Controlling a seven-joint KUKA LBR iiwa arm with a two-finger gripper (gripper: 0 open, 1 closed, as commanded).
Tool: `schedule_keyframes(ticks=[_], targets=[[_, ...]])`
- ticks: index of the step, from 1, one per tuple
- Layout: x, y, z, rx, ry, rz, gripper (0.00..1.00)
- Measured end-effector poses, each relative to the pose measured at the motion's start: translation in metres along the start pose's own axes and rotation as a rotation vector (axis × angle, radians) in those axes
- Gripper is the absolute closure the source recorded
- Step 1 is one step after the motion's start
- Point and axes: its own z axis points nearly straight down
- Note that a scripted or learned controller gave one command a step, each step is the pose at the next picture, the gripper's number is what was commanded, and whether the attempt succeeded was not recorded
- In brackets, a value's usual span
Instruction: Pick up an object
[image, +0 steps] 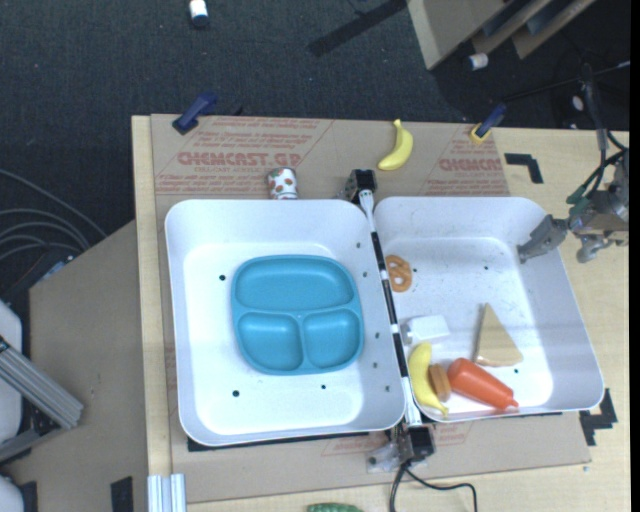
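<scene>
End effector (548, 238): at the right bin's (560, 300) far right rim, nothing visibly held; whether its grip is open or closed, I cannot tell.
Objects: carrot (482, 384), banana (422, 378), wedge (494, 338), pretzel (399, 272) in right bin.
Left bin (200, 300): blue divided tray (297, 312).

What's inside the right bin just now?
The right bin holds a pretzel, white block, wedge, carrot, hot dog and banana. The carrot partly hides the hot dog.
</scene>
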Motion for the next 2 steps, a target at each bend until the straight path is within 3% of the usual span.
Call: schedule_keyframes(ticks=[1,2], targets=[[0.056,-0.057,0.141,0.003,0.001,0.0,0.0],[0.044,-0.011,0.172,-0.001,-0.001,0.0,0.0]])
